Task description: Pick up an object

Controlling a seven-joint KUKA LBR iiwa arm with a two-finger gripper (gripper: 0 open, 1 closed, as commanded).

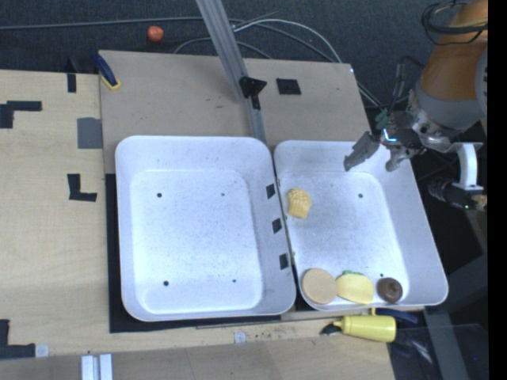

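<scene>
Gripper [374,157]: 2 dark fingers spread, nothing betw. them, over right bin [412,212] top edge.
Objs: bumpy yellow lump [299,203]; tan disc [319,286], smooth yellow piece [356,286], brown round bit [389,290] along bin's near wall.

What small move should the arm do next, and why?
Probably move left and toward the near side, until above the corn piece, then descend. The open gripper holds nothing at the right bin's far edge, and the corn piece lies alone, apart from the cluster at the near wall.
</scene>
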